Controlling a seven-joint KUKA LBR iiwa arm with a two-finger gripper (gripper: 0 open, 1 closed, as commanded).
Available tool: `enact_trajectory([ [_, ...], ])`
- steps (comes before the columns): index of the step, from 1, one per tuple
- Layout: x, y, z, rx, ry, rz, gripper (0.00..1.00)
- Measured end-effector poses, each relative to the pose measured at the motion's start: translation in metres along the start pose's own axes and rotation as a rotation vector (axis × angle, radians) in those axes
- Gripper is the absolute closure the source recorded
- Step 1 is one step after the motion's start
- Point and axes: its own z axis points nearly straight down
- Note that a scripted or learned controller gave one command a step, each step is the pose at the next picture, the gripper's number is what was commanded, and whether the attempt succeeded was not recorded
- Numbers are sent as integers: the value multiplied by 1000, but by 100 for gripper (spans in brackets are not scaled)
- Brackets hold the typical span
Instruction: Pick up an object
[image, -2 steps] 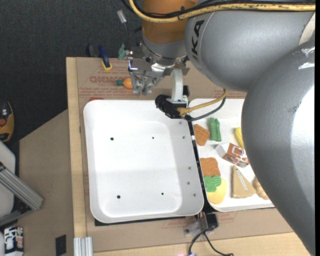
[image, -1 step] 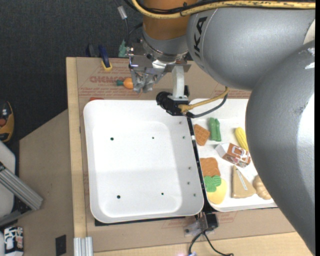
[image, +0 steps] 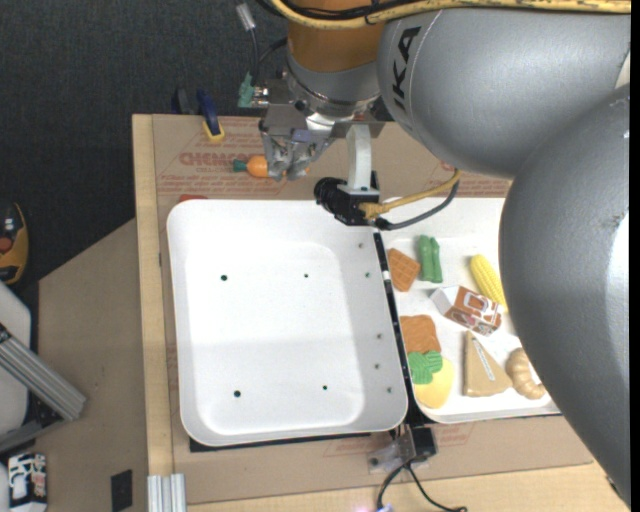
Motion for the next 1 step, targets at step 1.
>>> enact_trajectory([
  [1,0,0,-10,-2,0,-1,100],
])
